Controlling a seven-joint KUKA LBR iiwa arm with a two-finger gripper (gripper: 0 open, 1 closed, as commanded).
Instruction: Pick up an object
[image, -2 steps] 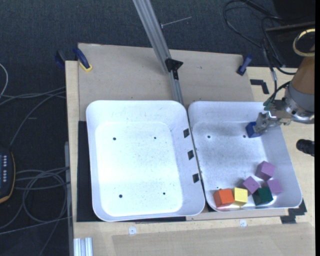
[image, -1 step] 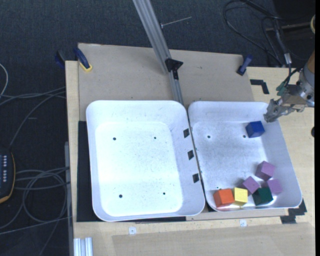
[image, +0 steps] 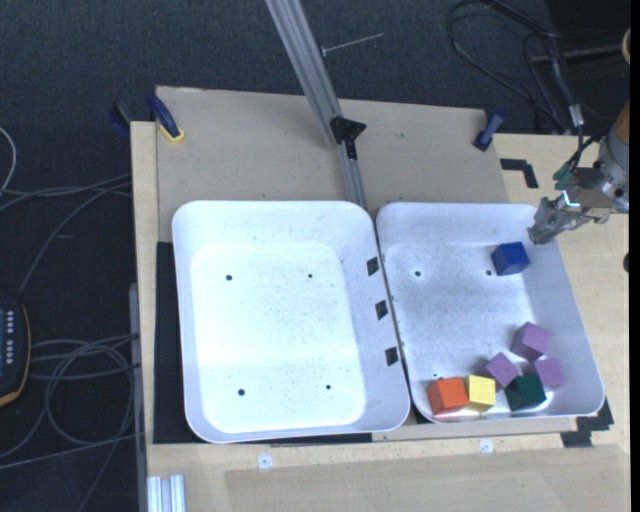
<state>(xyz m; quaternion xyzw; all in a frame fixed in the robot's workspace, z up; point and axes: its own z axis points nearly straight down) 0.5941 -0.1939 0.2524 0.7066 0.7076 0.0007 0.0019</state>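
Gripper (image: 547, 226) at right bin's (image: 590, 330) upper-right rim, can't tell how its jaws stand; nearest pick, blue cube (image: 510, 258), lies just down-left of it, apart.

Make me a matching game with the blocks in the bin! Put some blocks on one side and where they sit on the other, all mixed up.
Things:
1. blue block
2. orange block
3. green block
4. yellow block

Places:
A. between the orange and green blocks
B. alone, far end of the right bin, near the tool
C. leftmost in the near row
D. just right of the yellow block

Pairs: 1-B, 2-C, 3-D, 4-A
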